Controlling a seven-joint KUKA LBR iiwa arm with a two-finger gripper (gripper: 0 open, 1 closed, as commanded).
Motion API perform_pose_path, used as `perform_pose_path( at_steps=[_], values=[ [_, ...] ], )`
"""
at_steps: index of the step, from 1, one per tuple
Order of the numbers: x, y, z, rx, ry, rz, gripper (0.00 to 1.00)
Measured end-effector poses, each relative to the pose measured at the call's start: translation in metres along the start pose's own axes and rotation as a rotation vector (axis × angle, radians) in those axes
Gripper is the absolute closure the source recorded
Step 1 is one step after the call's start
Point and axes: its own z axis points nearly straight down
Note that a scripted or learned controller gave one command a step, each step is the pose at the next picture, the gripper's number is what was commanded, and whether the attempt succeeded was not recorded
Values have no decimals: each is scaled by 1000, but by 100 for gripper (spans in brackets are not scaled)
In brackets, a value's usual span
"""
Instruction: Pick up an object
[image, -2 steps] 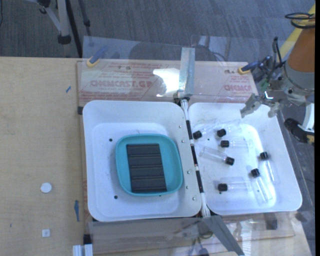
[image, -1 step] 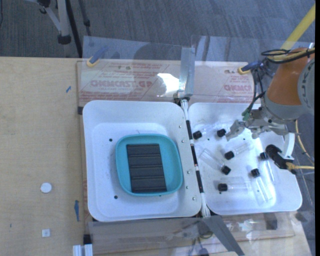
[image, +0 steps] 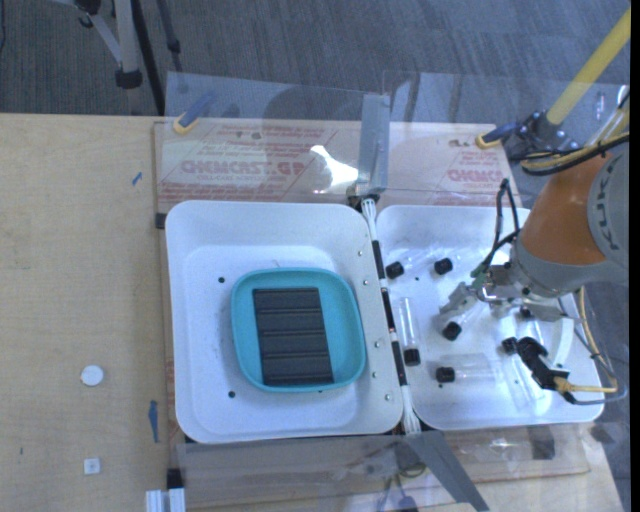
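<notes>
The right bin (image: 430, 400) holds several small clear tubes with black caps, such as one at the back left (image: 395, 268), one near the middle (image: 450, 328) and one at the front (image: 445, 374). A clear tube (image: 405, 320) lies along the bin's left wall. My gripper (image: 465, 298) hangs low over the middle of the right bin, just above and right of the middle capped tube. The orange-banded wrist (image: 560, 225) rises behind it. I see nothing held in the gripper.
The left bin (image: 200, 250) carries a teal dish (image: 245, 300) with a dark ridged block (image: 292, 335) in it. A clear plastic sheet (image: 260, 160) lies behind both bins. Yellow and black cables (image: 555, 380) trail over the right bin's right side.
</notes>
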Motion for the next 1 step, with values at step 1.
perform_pose_path(
  at_steps=[1],
  values=[
    [26,-23,-1,-1,0,-27,0]
  ],
)
